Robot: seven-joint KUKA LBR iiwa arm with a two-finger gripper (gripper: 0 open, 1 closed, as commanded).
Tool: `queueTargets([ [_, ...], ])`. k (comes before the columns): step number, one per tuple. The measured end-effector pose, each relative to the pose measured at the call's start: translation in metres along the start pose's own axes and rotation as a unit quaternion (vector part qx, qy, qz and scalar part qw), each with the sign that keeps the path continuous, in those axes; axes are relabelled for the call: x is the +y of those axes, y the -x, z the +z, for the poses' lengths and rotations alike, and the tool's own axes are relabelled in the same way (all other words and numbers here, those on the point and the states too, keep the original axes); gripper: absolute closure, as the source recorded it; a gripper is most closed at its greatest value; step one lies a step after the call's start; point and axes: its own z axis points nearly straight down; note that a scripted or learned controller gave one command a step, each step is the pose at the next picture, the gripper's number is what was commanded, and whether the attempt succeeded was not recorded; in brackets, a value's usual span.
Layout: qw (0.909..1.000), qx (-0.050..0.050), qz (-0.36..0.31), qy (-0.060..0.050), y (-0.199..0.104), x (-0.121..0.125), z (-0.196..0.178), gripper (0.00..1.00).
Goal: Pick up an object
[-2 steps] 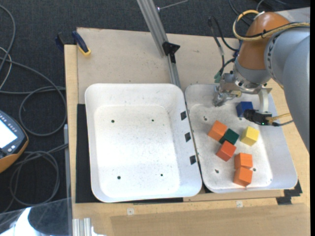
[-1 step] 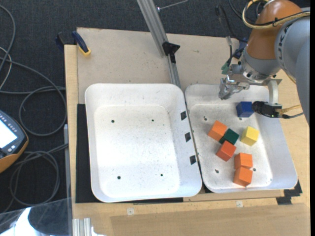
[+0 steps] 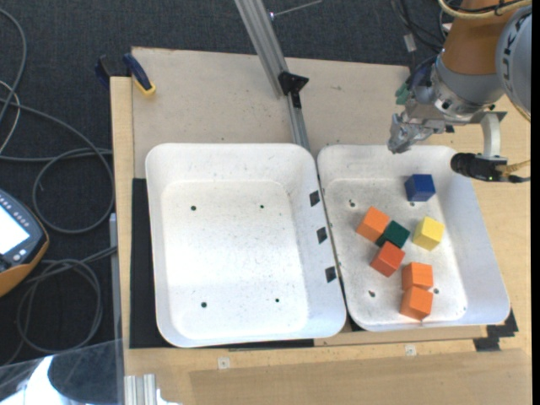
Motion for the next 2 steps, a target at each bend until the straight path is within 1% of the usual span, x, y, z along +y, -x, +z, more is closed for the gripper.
queueTargets([
  [1, 1.0000, 0.000, -0.001, 0.000, -0.008, 0.005, -0.062, 1.00],
  [2, 1.0000, 0.001, -0.002, -0.004, -0.064, 0.006, -0.063, 1.00],
])
